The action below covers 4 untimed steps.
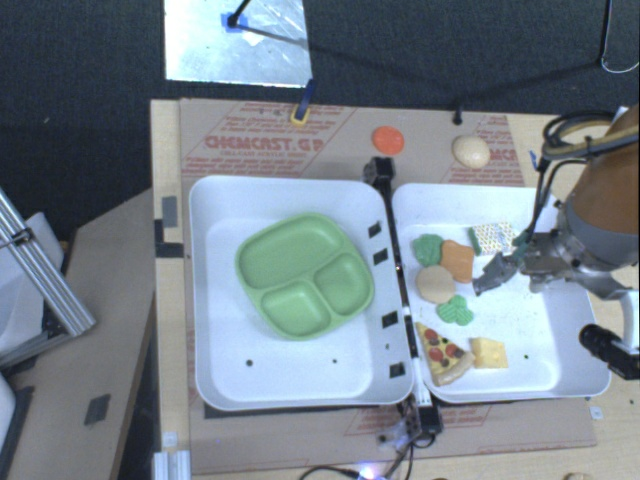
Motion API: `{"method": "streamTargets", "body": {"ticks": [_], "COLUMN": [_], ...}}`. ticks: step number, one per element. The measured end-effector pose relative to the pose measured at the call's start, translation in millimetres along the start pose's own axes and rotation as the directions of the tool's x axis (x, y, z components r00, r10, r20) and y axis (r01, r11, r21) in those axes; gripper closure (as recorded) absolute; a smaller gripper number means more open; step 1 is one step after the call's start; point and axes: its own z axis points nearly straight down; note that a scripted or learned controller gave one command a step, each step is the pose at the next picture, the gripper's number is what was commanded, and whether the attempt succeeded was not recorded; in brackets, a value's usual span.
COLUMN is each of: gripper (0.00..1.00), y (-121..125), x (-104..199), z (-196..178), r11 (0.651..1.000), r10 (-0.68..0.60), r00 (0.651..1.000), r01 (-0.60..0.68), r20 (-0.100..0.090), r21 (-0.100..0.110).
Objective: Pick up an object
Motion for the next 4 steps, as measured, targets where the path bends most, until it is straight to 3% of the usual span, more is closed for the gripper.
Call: {"method": "streamTargets", "body": {"ticks": [2,3,4], "gripper": [0.00,0.00,0.00], "y": [-5,-5,-4], "x": [2,2,1], "z": [87,149,153], "r11": [1.000,1.000,1.000], "r10": [0.002,0.004,0.004], "r00": [1.000,1.000,1.000], "r01": [-0.002,-0.004,-0.004], "r20": [-0.001,-0.001,0.000], "r21": [0.005,0.003,0.001]}}
